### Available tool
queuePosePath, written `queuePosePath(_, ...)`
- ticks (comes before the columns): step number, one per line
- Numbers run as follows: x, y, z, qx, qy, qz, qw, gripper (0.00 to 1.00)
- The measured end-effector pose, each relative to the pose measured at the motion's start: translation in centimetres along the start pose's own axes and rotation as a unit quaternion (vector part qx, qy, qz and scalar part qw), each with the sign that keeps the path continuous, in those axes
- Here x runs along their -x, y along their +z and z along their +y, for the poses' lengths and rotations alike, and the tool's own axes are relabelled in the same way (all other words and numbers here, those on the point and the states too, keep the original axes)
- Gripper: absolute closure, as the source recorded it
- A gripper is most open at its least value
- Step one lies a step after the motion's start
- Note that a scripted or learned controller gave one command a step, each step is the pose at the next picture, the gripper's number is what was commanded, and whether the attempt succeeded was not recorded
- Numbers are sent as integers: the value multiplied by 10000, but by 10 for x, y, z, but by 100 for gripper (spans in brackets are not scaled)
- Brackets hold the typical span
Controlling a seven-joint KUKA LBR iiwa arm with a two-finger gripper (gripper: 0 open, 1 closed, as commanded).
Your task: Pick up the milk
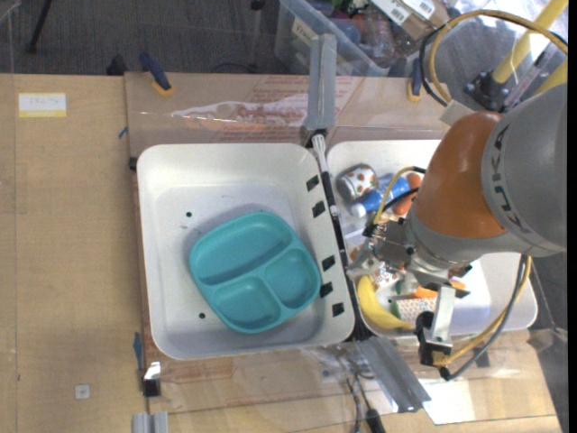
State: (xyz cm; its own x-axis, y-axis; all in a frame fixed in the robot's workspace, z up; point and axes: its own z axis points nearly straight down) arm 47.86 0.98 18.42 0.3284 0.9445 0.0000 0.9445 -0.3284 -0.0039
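Here, my arm (pixel 487 179) low over the right bin (pixel 514 307), gripper (pixel 397 260) buried among clutter, banana (pixel 377 307) beside it, teal plate (pixel 254 271) in left bin (pixel 171 242), grip state I cannot tell.

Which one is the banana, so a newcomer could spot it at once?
Start at the right-hand white bin, under the grey arm with the orange band. Look along its near left corner, beside the divider. The banana lies there, a curved plain yellow shape, unlike the printed, multicoloured items heaped around it.
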Motion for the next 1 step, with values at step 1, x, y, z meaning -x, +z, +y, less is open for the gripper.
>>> queuePosePath(1,0,0,0,0,0,0,10000,0)
